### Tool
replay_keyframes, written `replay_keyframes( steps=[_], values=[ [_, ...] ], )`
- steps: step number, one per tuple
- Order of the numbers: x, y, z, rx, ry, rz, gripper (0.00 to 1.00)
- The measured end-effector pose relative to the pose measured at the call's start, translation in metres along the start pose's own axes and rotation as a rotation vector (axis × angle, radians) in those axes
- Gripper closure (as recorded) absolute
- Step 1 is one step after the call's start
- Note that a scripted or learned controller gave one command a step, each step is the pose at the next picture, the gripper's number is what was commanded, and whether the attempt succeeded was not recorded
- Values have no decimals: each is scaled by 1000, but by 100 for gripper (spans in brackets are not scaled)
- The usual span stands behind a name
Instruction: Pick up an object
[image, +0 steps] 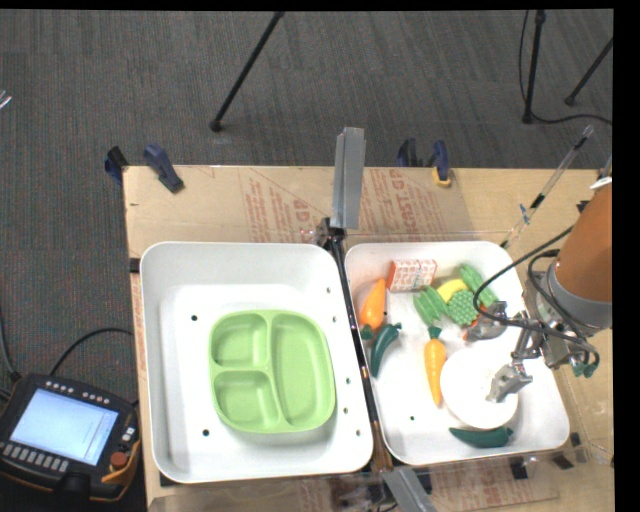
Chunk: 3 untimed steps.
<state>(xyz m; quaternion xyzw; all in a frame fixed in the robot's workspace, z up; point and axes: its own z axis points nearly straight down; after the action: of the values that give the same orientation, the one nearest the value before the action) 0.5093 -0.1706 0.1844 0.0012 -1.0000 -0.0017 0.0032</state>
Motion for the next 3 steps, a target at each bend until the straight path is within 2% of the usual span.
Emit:
replay_keyframes(
  steps=[1,2,3],
  values=[
    [-15,7,95,2,-11,80,0],
    [-38,56,95,3,-12,147,0],
    [-67,86,95,4,-13,184,0]
  ],
)
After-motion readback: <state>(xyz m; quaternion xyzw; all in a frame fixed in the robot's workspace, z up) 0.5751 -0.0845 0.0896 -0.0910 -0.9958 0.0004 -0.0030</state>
